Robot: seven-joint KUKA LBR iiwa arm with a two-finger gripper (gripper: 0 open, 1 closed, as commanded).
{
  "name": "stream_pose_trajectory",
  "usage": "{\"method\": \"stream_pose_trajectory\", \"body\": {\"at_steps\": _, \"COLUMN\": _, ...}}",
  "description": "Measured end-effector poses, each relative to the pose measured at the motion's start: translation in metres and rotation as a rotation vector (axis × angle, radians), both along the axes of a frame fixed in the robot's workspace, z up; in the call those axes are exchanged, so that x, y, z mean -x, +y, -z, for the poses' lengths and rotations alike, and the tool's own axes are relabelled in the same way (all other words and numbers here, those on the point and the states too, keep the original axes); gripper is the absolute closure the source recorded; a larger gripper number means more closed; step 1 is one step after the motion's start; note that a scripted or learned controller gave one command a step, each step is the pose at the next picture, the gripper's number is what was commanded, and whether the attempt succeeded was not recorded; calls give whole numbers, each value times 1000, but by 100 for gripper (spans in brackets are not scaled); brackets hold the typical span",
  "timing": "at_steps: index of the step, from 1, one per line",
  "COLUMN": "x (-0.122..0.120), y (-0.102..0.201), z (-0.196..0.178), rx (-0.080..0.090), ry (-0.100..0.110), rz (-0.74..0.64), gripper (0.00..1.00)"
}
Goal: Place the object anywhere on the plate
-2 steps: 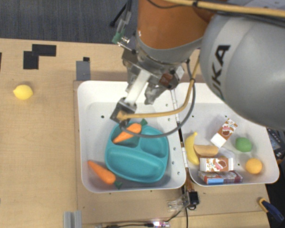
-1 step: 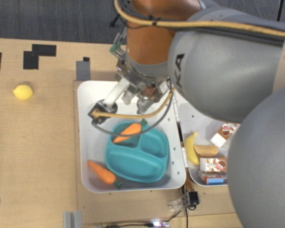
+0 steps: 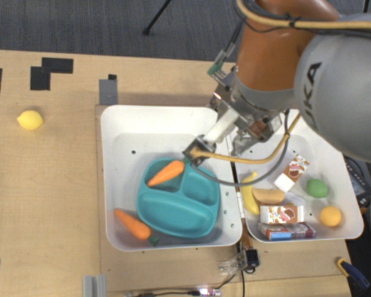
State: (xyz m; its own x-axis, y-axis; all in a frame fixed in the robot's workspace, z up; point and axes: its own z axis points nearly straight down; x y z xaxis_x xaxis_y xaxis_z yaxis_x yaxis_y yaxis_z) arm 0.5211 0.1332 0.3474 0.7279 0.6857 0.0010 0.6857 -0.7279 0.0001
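The table [image 3: 49,184] is pale, matte wood-grain board with a few black patches near its far left edge. The arm [image 3: 334,79] reaches in from the right: a smooth grey shell with a glossy orange band above the wrist. Its gripper [image 3: 244,142] hangs over the seam between the two bins. Whether it is open or closed cannot be told, and nothing can be seen held in it.

The left bin [image 3: 111,166] and the right bin [image 3: 349,197] are shallow trays of smooth white plastic with rounded corners. In the left bin lies the plate [image 3: 179,212], teal plastic with soft corners, divided into compartments by raised ridges.

The first carrot [image 3: 166,173] is a tapered, matte orange toy. It rests on the plate's far left compartment, its thick end towards the gripper and its tip pointing left over the rim. The second carrot [image 3: 133,224], alike in shape, lies on the bin floor against the plate's near left corner, with a green stub at its thick end.

The right bin holds a yellow banana [image 3: 248,197], a tan bread roll [image 3: 269,195], a brown-and-white carton [image 3: 282,214], a flat red box [image 3: 287,231], a small tilted carton [image 3: 292,173], a green rounded fruit [image 3: 316,188] and an orange ball [image 3: 330,216]. A lemon [image 3: 30,120] sits alone on the table, far left.
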Motion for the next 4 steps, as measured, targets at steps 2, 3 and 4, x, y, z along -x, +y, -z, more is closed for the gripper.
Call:
{"method": "stream_pose_trajectory", "body": {"at_steps": 2, "x": -42, "y": 101, "z": 125, "rx": 1, "ry": 4, "rz": -24, "gripper": 100}}
{"method": "stream_pose_trajectory", "body": {"at_steps": 3, "x": -43, "y": 101, "z": 114, "rx": -1, "ry": 2, "rz": -25, "gripper": 100}}
{"method": "stream_pose_trajectory", "body": {"at_steps": 4, "x": -43, "y": 102, "z": 103, "rx": -3, "ry": 2, "rz": -27, "gripper": 100}}
